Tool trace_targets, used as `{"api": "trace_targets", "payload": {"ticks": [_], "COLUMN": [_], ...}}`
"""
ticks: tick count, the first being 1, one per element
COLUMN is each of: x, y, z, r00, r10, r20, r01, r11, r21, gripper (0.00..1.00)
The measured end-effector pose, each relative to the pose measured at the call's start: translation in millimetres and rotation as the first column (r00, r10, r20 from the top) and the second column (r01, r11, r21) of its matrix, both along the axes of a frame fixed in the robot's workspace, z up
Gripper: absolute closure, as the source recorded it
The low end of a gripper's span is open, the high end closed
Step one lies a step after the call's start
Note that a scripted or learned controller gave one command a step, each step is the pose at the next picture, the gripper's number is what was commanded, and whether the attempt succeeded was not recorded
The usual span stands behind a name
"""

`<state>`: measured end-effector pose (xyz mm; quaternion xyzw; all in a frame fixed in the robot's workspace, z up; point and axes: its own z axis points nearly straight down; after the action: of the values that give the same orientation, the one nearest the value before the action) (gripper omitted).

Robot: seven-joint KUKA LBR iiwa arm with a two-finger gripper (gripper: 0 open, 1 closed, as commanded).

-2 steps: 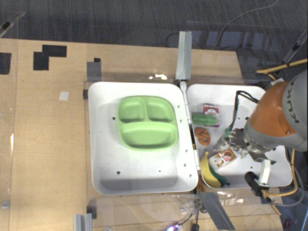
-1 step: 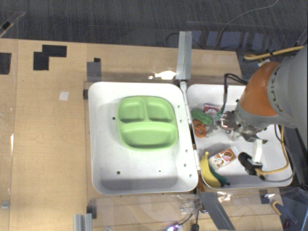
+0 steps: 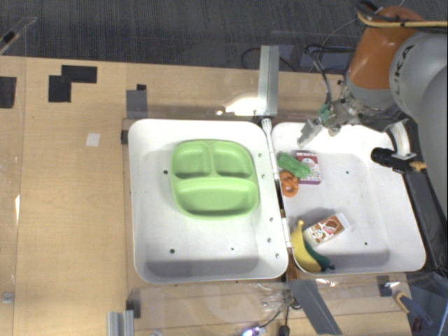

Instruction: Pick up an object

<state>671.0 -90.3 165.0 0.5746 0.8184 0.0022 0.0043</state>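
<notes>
My gripper [image 3: 311, 128] hangs over the far left corner of the right bin [image 3: 381, 194], with nothing seen in it. Just below it lie a green vegetable toy [image 3: 293, 163] and a small pink and white box [image 3: 311, 168], touching each other. An orange carrot-like piece [image 3: 288, 183] sits beside them against the bin's left wall. Nearer the front lie a small red and white carton [image 3: 327, 230] and a yellow banana [image 3: 304, 249] in the front left corner.
The left bin [image 3: 150, 222] holds a green divided plate [image 3: 213, 177]. A metal post [image 3: 269, 79] stands behind the seam between the bins. The arm's grey and orange body [image 3: 392, 47] looms over the right bin's far right corner.
</notes>
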Motion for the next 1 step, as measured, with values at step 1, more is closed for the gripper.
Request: {"api": "trace_targets", "payload": {"ticks": [1], "x": [-32.2], "y": [35.6], "z": [21.8], "r00": [0.974], "r10": [0.227], "r20": [-0.002], "r01": [-0.227], "r11": [0.974], "r21": [0.0], "gripper": [0.0]}}
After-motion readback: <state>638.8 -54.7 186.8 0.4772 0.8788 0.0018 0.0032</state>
